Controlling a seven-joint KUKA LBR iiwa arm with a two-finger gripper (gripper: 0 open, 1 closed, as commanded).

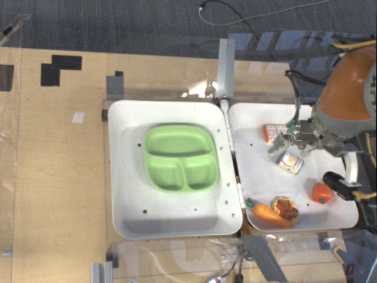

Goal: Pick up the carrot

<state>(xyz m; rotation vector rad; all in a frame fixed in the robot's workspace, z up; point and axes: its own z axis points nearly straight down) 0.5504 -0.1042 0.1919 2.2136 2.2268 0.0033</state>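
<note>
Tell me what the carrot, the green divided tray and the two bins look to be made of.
Carrot: probably a moulded plastic toy, with uniform orange colour and a smooth look.
Green divided tray: likely matte plastic, one even colour, rounded moulded compartments.
Left bin and right bin: white, smooth, probably plastic; rounded corners, soft sheen.

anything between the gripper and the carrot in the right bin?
In the camera view, a small can lies just below the gripper. Beyond it, bare bin floor runs down to the carrot.

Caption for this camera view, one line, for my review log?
Gripper hovers over a small can in the right bin; the carrot lies at its front edge.
</note>
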